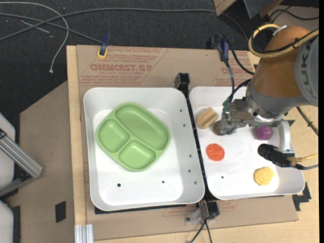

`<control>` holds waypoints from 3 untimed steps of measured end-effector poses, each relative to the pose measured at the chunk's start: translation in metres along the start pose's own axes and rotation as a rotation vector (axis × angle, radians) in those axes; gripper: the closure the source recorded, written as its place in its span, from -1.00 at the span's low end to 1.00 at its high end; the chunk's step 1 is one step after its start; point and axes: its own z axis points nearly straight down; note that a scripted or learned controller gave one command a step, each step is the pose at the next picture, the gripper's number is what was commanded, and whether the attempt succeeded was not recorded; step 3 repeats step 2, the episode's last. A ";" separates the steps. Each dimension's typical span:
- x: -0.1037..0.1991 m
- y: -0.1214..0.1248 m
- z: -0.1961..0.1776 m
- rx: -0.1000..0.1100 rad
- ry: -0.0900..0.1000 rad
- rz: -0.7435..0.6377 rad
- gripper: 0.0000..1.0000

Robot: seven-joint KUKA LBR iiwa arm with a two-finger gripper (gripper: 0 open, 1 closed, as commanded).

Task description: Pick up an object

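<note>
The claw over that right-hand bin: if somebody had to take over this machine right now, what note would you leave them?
Claw: low in the right white bin, at its upper left part; whether it is open or shut cannot be told from above, and nothing is seen held.
Things in the right bin: tan bread-like block just left of the claw, round orange-red piece below it, small purple piece to its right, yellow bumpy piece near the lower right corner.
Left white bin: green divided plastic plate.
Done: the arm is at the bin.
Left: grip one thing and lift it.
</note>
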 end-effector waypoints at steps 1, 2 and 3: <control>0.046 -0.013 0.008 0.001 0.001 -0.002 1.00; 0.095 -0.028 -0.004 -0.002 0.000 -0.002 1.00; 0.095 -0.028 -0.004 -0.002 0.000 -0.002 1.00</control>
